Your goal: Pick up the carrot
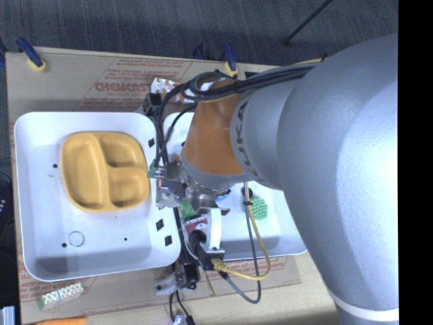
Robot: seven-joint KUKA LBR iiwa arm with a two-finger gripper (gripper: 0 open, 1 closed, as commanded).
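- While arm [284,134] leans over right bin [270,246], its bulk hides most of that bin; gripper [177,196] sits low at divide betw. bins; open/shut: can't tell
- Carrot: can't locate
- Left bin [40,181] holds yellow divided tray [103,170]; green knobbly obj [258,208] in right bin

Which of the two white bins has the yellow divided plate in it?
The left white bin holds the yellow three-compartment plate. The right white bin sits mostly under the grey arm and shows a small green bumpy object instead.
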